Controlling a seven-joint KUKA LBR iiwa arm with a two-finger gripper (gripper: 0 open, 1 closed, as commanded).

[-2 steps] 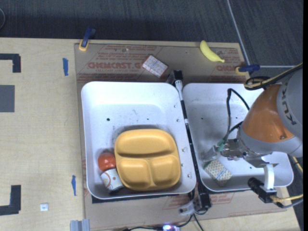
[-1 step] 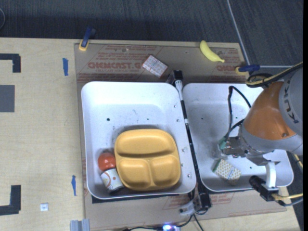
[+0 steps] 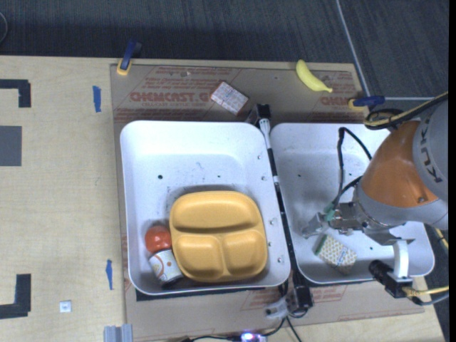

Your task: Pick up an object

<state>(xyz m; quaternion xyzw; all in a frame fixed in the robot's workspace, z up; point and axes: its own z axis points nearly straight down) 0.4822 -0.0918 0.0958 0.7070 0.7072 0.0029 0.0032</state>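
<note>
Speckled sponge-like pad [image 3: 335,251], my likeliest target, lies on the floor of the right bin [image 3: 306,148], touching or just under the gripper [image 3: 322,226]. I cannot tell whether anything is grasped, so I judge the pick not yet done: closing and lifting remain. Well away to the gripper's far side, the left bin [image 3: 142,148] holds a yellow compartment tray [image 3: 217,234] and an orange-and-white toy [image 3: 161,251].

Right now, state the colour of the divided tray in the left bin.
Yellow; the tray shows clearly in the camera view.
</note>
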